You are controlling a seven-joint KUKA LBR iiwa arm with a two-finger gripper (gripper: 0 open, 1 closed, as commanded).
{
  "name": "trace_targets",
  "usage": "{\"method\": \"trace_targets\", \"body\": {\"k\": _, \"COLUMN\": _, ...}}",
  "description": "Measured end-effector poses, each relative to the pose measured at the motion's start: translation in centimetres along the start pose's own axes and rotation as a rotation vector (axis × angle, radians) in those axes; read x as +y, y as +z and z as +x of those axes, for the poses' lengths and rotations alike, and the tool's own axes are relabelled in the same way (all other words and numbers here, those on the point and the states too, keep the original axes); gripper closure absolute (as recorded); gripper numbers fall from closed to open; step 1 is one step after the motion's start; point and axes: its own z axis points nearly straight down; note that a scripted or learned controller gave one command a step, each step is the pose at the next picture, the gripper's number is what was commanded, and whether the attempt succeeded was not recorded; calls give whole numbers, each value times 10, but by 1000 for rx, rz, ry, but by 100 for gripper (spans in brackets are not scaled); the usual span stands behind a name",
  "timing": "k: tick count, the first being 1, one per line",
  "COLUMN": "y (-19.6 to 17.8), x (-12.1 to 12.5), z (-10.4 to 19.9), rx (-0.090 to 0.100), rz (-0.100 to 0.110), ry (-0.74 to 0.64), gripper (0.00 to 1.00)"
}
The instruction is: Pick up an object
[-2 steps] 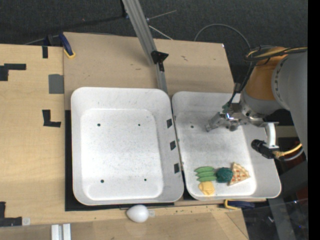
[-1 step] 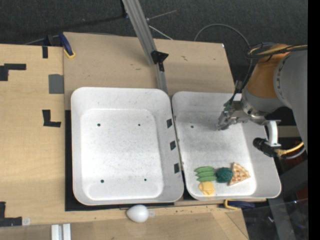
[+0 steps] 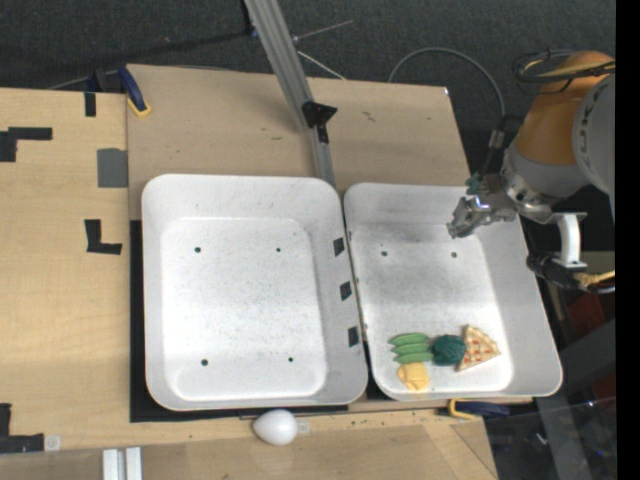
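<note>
The right bin (image 3: 440, 268) holds a small cluster near its front edge: a green pea pod (image 3: 408, 344), a dark green broccoli piece (image 3: 448, 348), a pizza slice (image 3: 479, 347) and a yellow piece (image 3: 413, 374). My gripper (image 3: 463, 220) hangs over the bin's back right part, well behind that cluster and apart from it. Nothing shows between its fingers.
The left bin (image 3: 240, 288) lies beside the right one. A white egg-shaped object (image 3: 276, 427) rests on the bench just in front of the left bin. A slanted metal pole (image 3: 290, 68) crosses the bench behind the bins. The grey and orange arm (image 3: 560, 138) enters from the right.
</note>
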Motion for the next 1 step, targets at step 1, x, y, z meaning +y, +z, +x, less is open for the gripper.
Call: {"method": "trace_targets", "body": {"k": 1, "y": -47, "x": 10, "z": 1, "rx": 0, "rz": 1, "ry": -1, "gripper": 100}}
